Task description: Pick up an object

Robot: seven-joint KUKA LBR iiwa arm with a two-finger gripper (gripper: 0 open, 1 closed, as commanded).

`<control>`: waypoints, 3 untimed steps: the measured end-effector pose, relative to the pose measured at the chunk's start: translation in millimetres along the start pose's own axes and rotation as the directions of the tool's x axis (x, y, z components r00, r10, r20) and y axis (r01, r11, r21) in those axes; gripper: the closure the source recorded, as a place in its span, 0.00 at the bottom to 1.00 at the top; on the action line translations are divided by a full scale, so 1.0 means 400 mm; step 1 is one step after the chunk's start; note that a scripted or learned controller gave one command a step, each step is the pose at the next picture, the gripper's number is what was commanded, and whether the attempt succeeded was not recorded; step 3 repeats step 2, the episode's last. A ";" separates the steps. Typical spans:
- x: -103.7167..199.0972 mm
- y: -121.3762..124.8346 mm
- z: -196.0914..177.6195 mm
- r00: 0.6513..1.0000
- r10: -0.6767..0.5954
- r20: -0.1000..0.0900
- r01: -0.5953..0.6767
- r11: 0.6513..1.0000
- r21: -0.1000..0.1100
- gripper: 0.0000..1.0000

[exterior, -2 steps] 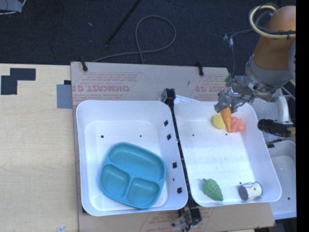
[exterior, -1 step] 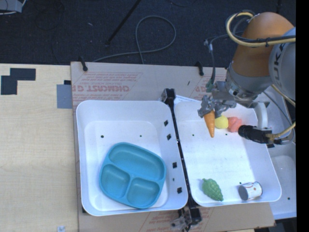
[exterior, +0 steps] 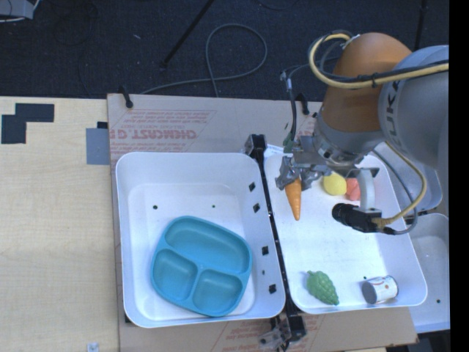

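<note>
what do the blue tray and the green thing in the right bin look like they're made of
Blue tray: looks like moulded plastic, smooth with a soft sheen, one even colour, rounded compartment walls.
Green thing: probably plastic or rubber toy food, matte, with a bumpy surface; too small to tell which.

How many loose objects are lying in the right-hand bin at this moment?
5: an orange carrot at the gripper, a yellow item and a pink one beside the wrist, a green piece and a small can near the front. The arm may hide more.
</note>
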State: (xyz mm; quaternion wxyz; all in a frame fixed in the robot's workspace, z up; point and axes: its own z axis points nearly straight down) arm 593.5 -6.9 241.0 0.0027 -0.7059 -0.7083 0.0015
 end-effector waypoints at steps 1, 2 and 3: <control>0.122 -0.041 -0.010 1.000 0.001 0.001 -0.001 1.000 0.000 1.00; 0.244 -0.071 -0.019 1.000 -0.001 0.000 0.001 1.000 0.000 1.00; 0.244 -0.071 -0.019 1.000 -0.001 0.000 0.001 1.000 0.000 1.00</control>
